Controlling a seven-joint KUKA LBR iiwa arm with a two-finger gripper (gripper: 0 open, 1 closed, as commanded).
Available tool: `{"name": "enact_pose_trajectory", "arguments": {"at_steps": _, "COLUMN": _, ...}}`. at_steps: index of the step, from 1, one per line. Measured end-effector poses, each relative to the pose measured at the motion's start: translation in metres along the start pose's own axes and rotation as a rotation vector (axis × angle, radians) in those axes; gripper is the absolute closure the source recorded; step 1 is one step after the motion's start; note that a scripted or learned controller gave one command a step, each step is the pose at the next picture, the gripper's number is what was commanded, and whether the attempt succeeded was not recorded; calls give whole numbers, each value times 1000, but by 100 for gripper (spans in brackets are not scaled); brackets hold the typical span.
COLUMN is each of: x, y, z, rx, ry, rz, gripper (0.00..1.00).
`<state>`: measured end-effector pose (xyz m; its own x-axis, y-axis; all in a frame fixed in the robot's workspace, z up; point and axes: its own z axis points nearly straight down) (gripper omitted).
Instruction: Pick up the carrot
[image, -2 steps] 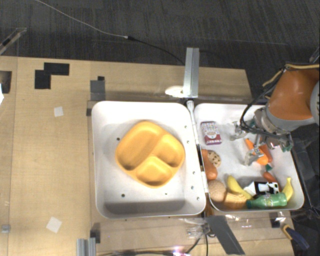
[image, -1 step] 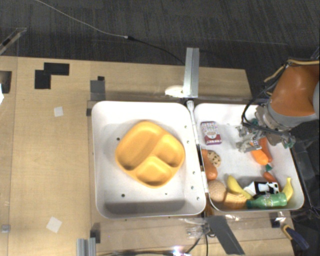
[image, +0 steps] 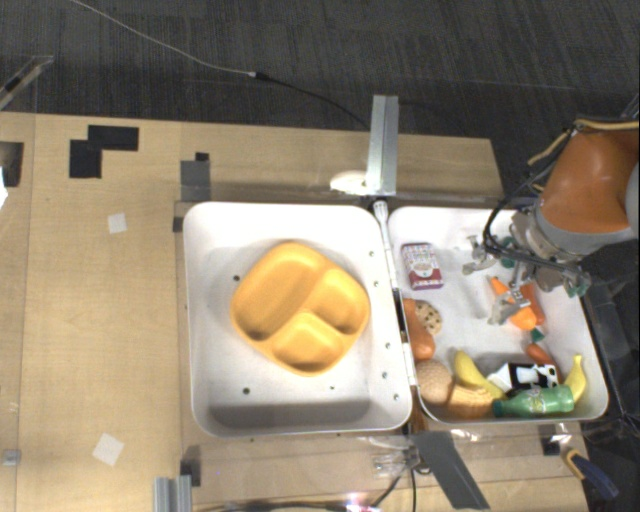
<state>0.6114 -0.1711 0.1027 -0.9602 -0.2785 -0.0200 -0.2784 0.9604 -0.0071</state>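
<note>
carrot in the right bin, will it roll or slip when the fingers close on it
The carrot looks small, tapered and smooth, like a rigid plastic toy, so it probably stays stiff but may squirt sideways out of a pinch. It lies flat on the right bin floor, so it could roll if nudged. The gripper sits right above it.

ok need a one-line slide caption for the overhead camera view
KUKA arm's gripper poised over the carrot in the cluttered right bin; yellow divided plate in the left bin.
</note>
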Motion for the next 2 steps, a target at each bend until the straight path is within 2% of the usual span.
{"name": "enact_pose_trajectory", "arguments": {"at_steps": 1, "x": 6, "y": 29, "z": 13, "rx": -3, "ry": 8, "rz": -54, "gripper": 0}}
{"name": "enact_pose_trajectory", "arguments": {"at_steps": 2, "x": 2, "y": 28, "z": -1, "rx": 1, "ry": 0, "rz": -56, "gripper": 100}}
